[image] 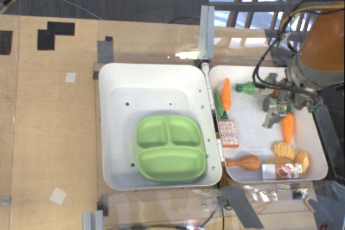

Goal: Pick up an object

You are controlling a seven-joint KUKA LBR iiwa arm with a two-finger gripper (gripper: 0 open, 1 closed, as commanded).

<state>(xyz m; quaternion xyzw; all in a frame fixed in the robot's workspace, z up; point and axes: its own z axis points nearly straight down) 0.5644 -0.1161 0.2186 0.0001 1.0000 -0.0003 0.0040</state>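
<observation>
- Camera view: nearest the camera, along the lower wall of the right bin (322, 154), lies a small can with a red and white label (282, 171) on its side, with a brown drumstick-shaped toy (245, 162) just to its left.
- Just above the can sit two yellowish, bumpy food toys (291, 154), touching each other.
- An orange carrot (288, 126) lies upright in the picture above those toys, near the bin's right wall.
- The pincer (275, 113) hangs over the right bin just left of that carrot's upper end; its grey fingers point down, and nothing can be seen between them. Whether they are spread or closed cannot be told from this angle.
- The arm (323, 46), with its orange band, enters from the right, with black cables looping above the wrist.
- A green bottle-shaped toy (247, 88) lies near the bin's far wall, left of the pincer.
- A second orange carrot (226, 94) lies lengthwise near the bin's left wall, with a green piece (218, 103) just beside it.
- A small red and white box (229, 133) lies below that carrot, near the dividing wall.
- The left bin (116, 89) holds a green divided plate (170, 148) in its nearer half.
- Both bins rest on a pale wooden table (48, 132) bearing black square marks at its far left.
</observation>
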